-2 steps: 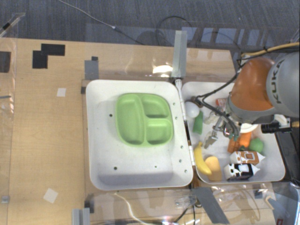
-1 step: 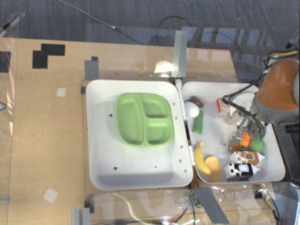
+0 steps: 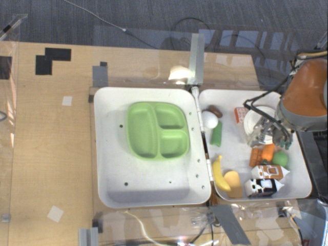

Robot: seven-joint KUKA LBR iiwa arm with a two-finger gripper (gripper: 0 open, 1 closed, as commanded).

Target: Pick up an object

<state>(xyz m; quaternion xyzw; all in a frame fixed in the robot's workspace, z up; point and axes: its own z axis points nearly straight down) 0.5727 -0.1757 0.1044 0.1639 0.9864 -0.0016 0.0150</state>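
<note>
The right bin [image 3: 233, 160] holds several small items: a white ball [image 3: 209, 120] with a brown piece [image 3: 213, 110] behind it, a green block [image 3: 217, 134], a banana [image 3: 219, 172], an orange-yellow piece [image 3: 233, 182], a black-and-white cow toy [image 3: 262, 187], a white-and-brown carton [image 3: 270, 171], an orange block [image 3: 262, 155], a green ball [image 3: 280, 159], a red-and-white packet [image 3: 239, 115] and a white round dish [image 3: 256, 121]. My gripper [image 3: 270, 136] hangs low over the dish and the orange block, at the bin's right side. Its fingertips are lost in clutter.
The left bin [image 3: 110, 152] carries a green divided plate [image 3: 157, 130]. A metal divider post [image 3: 197, 60] stands at the back between the bins. The arm's orange band [image 3: 307, 88] rises over the right bin's far right corner. Cables lie behind and in front of the bins.
</note>
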